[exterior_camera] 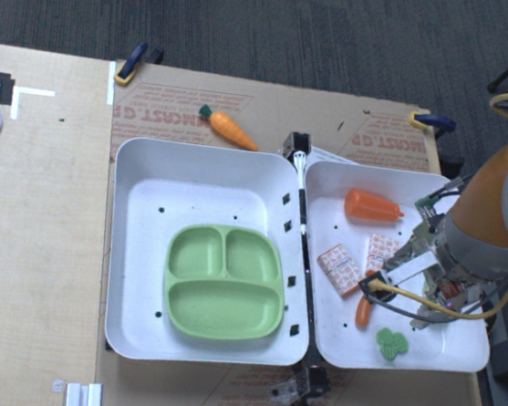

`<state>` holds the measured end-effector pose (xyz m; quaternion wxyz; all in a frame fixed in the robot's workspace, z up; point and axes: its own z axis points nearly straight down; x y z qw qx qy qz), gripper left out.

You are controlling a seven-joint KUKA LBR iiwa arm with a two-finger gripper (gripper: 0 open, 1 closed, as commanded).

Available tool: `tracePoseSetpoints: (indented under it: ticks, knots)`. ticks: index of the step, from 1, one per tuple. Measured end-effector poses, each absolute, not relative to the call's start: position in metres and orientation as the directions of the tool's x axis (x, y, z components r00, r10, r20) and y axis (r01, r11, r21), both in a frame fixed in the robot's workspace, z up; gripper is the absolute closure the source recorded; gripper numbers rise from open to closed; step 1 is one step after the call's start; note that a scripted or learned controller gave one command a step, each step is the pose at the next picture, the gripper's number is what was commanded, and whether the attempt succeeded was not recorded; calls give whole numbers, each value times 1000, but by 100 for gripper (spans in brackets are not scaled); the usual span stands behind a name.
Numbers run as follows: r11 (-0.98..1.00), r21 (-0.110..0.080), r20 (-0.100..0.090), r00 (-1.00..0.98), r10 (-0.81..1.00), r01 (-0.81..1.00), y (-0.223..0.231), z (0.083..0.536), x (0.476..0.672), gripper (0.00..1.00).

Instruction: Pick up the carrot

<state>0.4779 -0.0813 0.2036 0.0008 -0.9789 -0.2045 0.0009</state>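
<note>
1. Orange toy carrot with a green stem end point(231, 130) is lying on the brown cardboard sheet point(355, 127) that is covering the counter. It is sitting outside both bins, just beyond the far rim of the left white bin point(140, 230), with its tip pointing toward the gap between the bins.
2. You are looking at a grey and orange arm point(496, 213) that is reaching into the right white bin point(456, 356), well apart from the carrot. Its tool end is hanging low beside a small red-orange sausage-shaped piece point(364, 310); whether the jaws are open or closed, you cannot tell.
3. You are probably dealing with a light, stiff, smooth plastic piece, so it is likely to roll or squirt out under a careless pinch.
4. You should be aiming across the thick middle of the body, jaws set square to its long axis, not at the tapering tip or the stem.
5. You should be watching for a mix-up: a larger plain orange tapered piece point(373, 206) is lying in the right bin, much nearer the arm.
</note>
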Motion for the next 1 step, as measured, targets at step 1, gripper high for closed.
tracePoseSetpoints:
  ticks: [1]
  knots:
    - [-845, -2, -1, 845, 535, 535, -18, 192, 478, 0]
